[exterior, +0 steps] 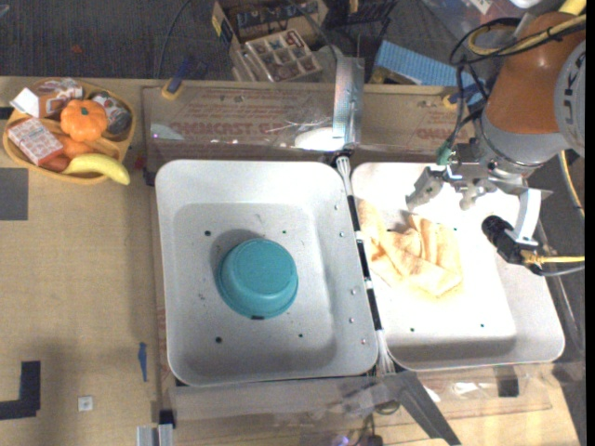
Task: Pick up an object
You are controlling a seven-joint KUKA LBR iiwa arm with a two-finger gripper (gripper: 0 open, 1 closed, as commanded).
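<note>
The gripper (423, 191) is seen in the upper right of the frame, above the far part of the right bin (535, 337), at the end of the grey arm (525, 110) that enters from the right edge. Its two fingers appear to be set apart, with nothing visible between them, though glare on the white bin blurs their outline.

Just below and left of the fingertips, a crumpled yellow cloth (414, 249) is spread over the left half of the right bin, close to the divider between the bins. No contact between gripper and cloth can be made out.

In the left bin (186, 193), well apart from the gripper, an upturned teal bowl (258, 277) is set near the middle.

The step in hand is judged to be the approach, before any grasp. For the next move, a descent onto a raised fold of the cloth is called for, then a closing of the fingers on it.
</note>
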